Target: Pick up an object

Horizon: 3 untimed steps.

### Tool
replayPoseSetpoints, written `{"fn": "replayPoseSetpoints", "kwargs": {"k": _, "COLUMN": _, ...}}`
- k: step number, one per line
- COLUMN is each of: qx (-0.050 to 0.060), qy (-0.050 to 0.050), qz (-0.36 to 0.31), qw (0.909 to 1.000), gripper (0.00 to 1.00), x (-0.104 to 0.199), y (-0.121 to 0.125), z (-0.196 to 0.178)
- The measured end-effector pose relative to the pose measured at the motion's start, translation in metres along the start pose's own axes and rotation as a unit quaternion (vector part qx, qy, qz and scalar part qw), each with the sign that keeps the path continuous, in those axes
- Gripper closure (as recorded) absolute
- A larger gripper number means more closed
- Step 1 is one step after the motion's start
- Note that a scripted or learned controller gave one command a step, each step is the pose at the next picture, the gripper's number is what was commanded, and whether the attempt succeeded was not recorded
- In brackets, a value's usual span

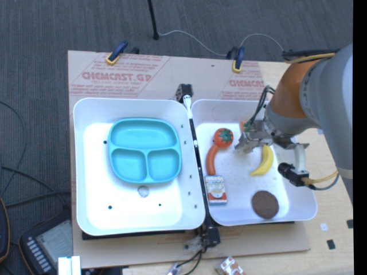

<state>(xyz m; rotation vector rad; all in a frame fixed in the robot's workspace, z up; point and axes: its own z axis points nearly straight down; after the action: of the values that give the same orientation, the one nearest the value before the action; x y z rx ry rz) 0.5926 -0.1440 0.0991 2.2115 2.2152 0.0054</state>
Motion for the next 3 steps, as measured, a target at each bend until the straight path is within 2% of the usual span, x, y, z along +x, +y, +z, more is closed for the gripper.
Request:
{"fn": "replayPoseSetpoints", "kwargs": {"k": 1, "qx": 0.000, "qy": 0.000, "qz": 0.000, "qw": 1.0000, "gripper": 0.00, "x": -0.0001, "y": -0.0002, "z": 0.0001}}
{"fn": "replayPoseSetpoints", "kwargs": {"k": 2, "qx": 0.000, "qy": -0.001, "qz": 0.000, "qw": 1.0000, "gripper": 1.00, "x": -0.0003, "y": 0.0000, "z": -0.0096}}
{"fn": "replayPoseSetpoints", "kwargs": {"k": 3, "qx": 0.001, "qy": -0.001, "qz": 0.000, "qw": 1.0000, "gripper": 0.00, "x": -0.0004, "y": -0.0002, "z": -0.0095}}
